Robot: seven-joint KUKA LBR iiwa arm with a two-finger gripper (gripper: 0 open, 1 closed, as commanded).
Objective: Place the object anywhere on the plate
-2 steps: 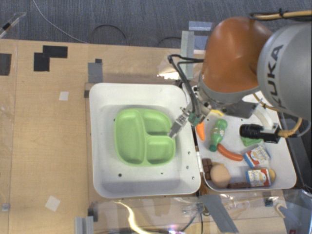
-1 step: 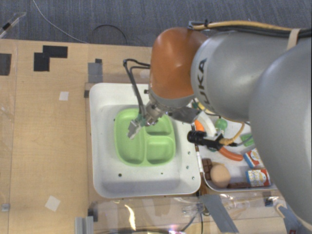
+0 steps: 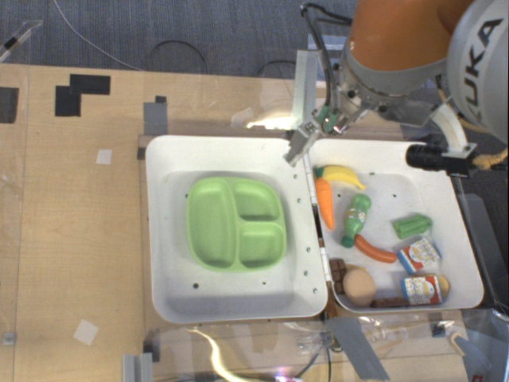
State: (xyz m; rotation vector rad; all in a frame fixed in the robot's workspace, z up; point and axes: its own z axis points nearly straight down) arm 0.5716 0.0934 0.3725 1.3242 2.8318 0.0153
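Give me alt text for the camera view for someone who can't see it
A green divided plate sits in the left white bin, while the right bin holds toy foods including a carrot, banana and green bottle. The gripper hovers above the bins' shared back edge.

Wooden bench (image 3: 71, 213) — grey carpet (image 3: 183, 14) behind

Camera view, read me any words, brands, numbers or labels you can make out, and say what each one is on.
"KU", cut off at the frame's edge: large dark letters on the grey robot arm casing.
Small red and white carton: printed label, too blurred to read.
Small can with a red and yellow label: print too small to read.
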